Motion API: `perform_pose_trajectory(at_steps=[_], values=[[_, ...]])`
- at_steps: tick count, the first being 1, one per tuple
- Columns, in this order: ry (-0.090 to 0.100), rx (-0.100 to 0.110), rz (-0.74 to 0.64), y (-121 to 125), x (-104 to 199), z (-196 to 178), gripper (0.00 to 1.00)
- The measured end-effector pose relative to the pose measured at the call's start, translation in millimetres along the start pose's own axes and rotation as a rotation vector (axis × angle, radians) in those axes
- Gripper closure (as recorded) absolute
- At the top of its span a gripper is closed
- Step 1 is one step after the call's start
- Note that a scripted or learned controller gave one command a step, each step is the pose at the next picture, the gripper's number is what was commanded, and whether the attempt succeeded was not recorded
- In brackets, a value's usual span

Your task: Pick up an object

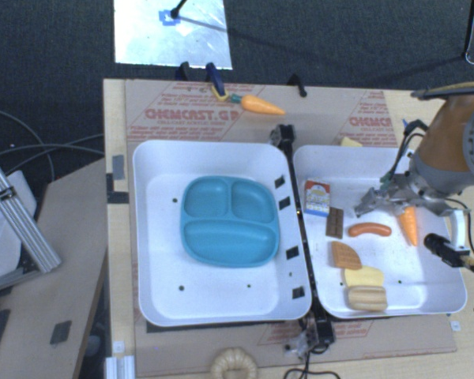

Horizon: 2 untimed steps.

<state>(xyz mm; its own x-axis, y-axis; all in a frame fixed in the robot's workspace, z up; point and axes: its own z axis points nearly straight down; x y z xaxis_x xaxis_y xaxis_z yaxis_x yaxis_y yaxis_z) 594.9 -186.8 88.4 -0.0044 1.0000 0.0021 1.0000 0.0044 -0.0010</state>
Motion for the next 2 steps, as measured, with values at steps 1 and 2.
perform_pose_trajectory(at_steps=[1, 2], values=[[0.0, -0.004, -0.001, 2.1, 1.7, 2.2, 0.0], [-0.002, -0.007, -0.001, 2.7, 0.9, -8.4, 1.0]])
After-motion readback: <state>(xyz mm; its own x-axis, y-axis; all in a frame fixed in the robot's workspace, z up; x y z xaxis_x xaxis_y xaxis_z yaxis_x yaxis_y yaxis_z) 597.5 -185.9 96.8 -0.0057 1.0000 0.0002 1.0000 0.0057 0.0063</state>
